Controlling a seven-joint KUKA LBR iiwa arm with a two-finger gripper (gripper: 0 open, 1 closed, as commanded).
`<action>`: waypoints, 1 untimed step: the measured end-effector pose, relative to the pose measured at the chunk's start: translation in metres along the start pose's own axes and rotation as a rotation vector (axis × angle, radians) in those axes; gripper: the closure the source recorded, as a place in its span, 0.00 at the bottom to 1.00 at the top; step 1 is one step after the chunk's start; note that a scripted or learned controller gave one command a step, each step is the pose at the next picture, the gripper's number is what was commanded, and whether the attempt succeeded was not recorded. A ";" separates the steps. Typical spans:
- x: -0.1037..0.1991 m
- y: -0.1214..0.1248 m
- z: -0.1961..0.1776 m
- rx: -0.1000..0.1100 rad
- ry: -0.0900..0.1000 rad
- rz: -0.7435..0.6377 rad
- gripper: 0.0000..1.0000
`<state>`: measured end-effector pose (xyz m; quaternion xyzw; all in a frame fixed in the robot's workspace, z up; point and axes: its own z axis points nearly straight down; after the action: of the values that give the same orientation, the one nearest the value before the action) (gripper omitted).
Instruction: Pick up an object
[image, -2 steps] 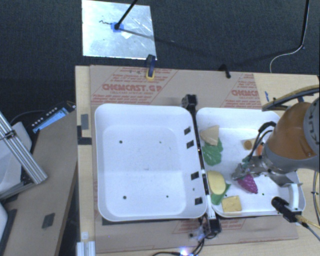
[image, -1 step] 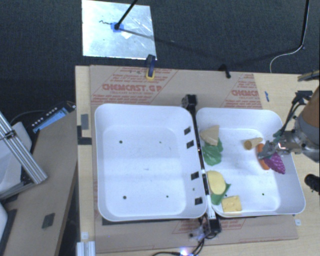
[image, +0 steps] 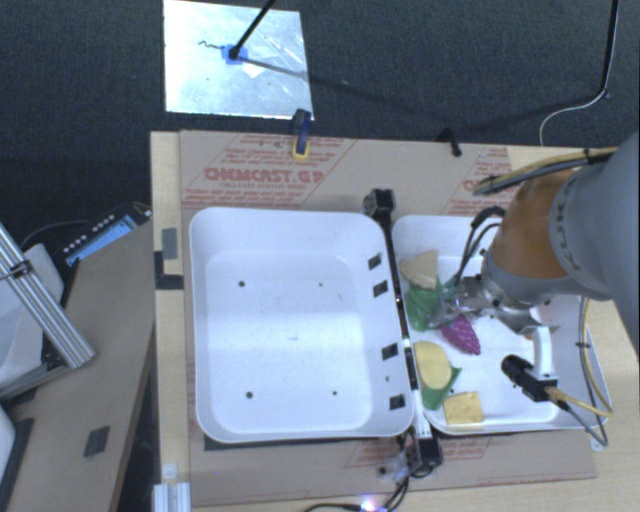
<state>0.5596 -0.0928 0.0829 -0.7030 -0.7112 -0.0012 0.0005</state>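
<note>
Reaching into the right bin (image: 570, 425), with the gripper (image: 462, 305) low over the purple grape bunch (image: 461, 332) beside green leaves (image: 424, 306). Cannot tell how the jaws stand. Likely at the grasp step; next calls for closing squarely on the bunch, then lifting straight up.

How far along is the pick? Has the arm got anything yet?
Done: the arm is down inside the right bin. In hand: the tool sits low among the green piece and purple piece; I can't tell whether it grips either. Left: closing on one and lifting it clear.
</note>
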 end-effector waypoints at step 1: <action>0.041 -0.039 -0.107 -0.006 0.000 0.004 1.00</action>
<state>0.5202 -0.0528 0.1900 -0.7043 -0.7099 -0.0033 -0.0018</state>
